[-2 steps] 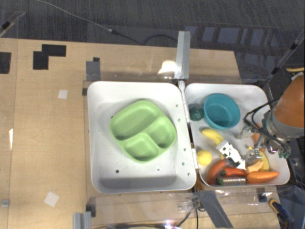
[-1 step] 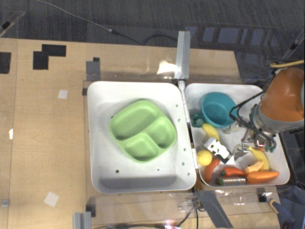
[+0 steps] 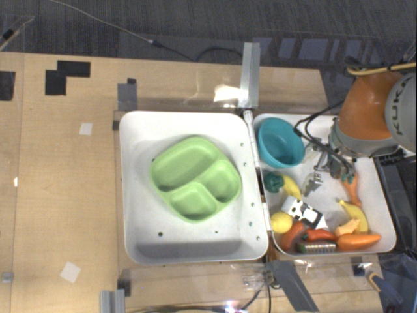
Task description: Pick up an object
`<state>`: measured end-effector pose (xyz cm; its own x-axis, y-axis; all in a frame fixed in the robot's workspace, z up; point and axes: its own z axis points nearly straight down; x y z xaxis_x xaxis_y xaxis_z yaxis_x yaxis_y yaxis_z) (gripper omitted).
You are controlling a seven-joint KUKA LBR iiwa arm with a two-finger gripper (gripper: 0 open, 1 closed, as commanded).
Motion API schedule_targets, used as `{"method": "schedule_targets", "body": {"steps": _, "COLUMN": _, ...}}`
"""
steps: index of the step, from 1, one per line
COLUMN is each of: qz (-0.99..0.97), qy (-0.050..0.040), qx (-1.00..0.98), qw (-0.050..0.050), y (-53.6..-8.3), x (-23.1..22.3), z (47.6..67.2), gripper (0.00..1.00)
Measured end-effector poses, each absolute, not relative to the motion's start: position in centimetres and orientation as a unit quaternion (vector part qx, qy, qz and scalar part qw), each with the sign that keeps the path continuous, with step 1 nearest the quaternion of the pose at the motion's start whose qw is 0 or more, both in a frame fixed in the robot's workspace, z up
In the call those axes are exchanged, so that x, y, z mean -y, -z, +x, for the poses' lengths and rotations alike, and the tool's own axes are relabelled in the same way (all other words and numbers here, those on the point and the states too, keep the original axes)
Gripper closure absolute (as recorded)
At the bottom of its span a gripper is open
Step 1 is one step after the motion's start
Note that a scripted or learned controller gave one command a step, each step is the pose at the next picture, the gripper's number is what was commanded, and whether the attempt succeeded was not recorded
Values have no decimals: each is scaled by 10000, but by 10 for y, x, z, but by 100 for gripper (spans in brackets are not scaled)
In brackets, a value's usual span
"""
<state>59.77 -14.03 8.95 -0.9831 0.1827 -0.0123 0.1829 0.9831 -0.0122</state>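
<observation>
While the pincer [image 3: 317, 178] is hung low in the right bin [image 3: 384, 194], its fingers seemingly spread and nothing pinched between them, no object is yet lifted, and the toy food [image 3: 326, 230] is left heaped at the near end.

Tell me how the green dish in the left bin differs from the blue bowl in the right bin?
The green dish is wide, shallow and split into three compartments; the blue bowl is smaller, deeper and has one round hollow. The dish lies alone near the middle of its bin, while the bowl is tucked into a far corner of a bin crowded with toy food. The dish is light green, the bowl teal. Both look like smooth plastic tableware.
</observation>
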Motion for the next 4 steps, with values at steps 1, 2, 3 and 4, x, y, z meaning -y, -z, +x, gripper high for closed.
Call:
{"method": "schedule_targets", "body": {"steps": 1, "qz": 1106, "qy": 127, "qx": -9938, "qw": 52, "y": -91, "x": 119, "z": 570, "gripper": 0}}
{"method": "schedule_targets", "body": {"steps": 2, "qz": 1113, "qy": 145, "qx": -9937, "qw": 34, "y": -90, "x": 124, "z": 583, "gripper": 0}}
{"method": "schedule_targets", "body": {"steps": 3, "qz": 1085, "qy": 131, "qx": -9939, "qw": 126, "y": -105, "x": 122, "z": 588, "gripper": 100}}
{"method": "schedule_targets", "body": {"steps": 4, "qz": 1085, "qy": 134, "qx": -9939, "qw": 111, "y": -104, "x": 122, "z": 587, "gripper": 0}}
